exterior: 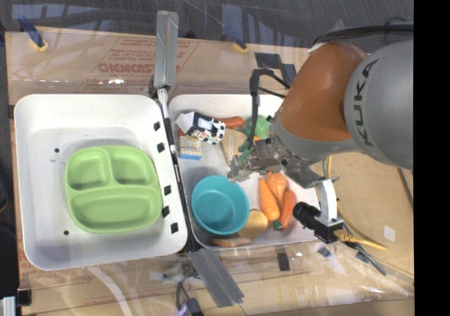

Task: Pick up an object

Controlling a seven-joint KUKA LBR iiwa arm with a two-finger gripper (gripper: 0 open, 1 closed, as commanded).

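On the desk (84, 61), the left bin (35, 167) carries a green divided plate (111, 188) lying flat near its middle. Just beside it, the right bin (211, 102) is crowded: a small carton (190, 147) and a black-and-white cow toy (208, 127) sit near its far left corner, a teal bowl (219, 204) stands upright toward the near edge, a yellowish piece (256, 224) touches the bowl's right side, and two orange carrots (276, 196) lie side by side to the right of that. The gripper (242, 165) hangs low over the bin's middle, just above the bowl and beside the carrots; whether it is parted or closed I cannot tell, and nothing visibly sits in it. The grey arm (351, 110) looms over the bin's right side.
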